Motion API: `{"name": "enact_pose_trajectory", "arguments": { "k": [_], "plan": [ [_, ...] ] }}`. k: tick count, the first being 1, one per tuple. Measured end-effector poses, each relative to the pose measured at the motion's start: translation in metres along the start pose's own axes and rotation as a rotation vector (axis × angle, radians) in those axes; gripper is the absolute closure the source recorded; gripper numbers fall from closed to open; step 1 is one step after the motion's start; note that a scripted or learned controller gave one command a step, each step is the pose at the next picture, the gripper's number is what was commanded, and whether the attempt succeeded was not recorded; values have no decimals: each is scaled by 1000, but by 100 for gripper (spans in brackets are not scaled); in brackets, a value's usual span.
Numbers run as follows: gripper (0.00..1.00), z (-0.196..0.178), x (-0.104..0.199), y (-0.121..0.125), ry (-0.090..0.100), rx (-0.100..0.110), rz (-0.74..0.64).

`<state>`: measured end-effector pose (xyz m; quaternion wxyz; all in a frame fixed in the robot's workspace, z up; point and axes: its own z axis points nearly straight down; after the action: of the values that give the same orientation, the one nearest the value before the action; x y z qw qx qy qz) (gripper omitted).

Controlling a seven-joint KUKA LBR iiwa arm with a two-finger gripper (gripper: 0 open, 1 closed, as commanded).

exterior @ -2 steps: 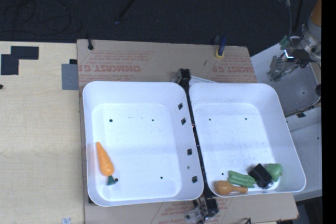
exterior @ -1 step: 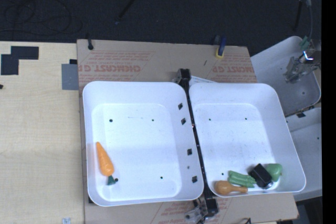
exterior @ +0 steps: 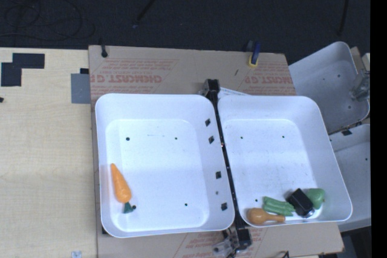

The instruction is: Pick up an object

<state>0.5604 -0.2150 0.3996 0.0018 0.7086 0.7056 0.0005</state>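
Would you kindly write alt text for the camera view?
Two white bins sit side by side: the left bin holds a carrot, and the right bin holds a green, a black and an orange-tan item clustered in its near corner.

Both bins looked like smooth white plastic with a faint sheen; the left bin (exterior: 156, 107) and the right bin (exterior: 272, 107) each showed small dark holes in the floor. Under them lay a sheet of brown cardboard (exterior: 181, 72), matt, printed with red lettering. The worktop (exterior: 42, 154) at the left of the frame had a pale wood-grain finish, dull rather than shiny. The carrot (exterior: 120, 183) at the lower left appeared to be smooth orange plastic. At the lower right, the green pods (exterior: 277, 206), the tan pear shape (exterior: 263, 217) and the black block (exterior: 300, 202) also looked like moulded plastic, the block matt.
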Motion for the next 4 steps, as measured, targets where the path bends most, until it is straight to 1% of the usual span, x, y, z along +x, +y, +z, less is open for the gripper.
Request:
{"name": "enact_pose_trajectory", "arguments": {
  "k": [1, 2, 3, 4],
  "plan": [
    [100, 87, 7, -16, 5, 14, -4],
    [100, 13, 1, -73, 0, 0, -2],
    [100, 96, 2, -86, 5, 12, -4],
    [100, 46, 0, -85, 0, 1, -4]
  ]
}}
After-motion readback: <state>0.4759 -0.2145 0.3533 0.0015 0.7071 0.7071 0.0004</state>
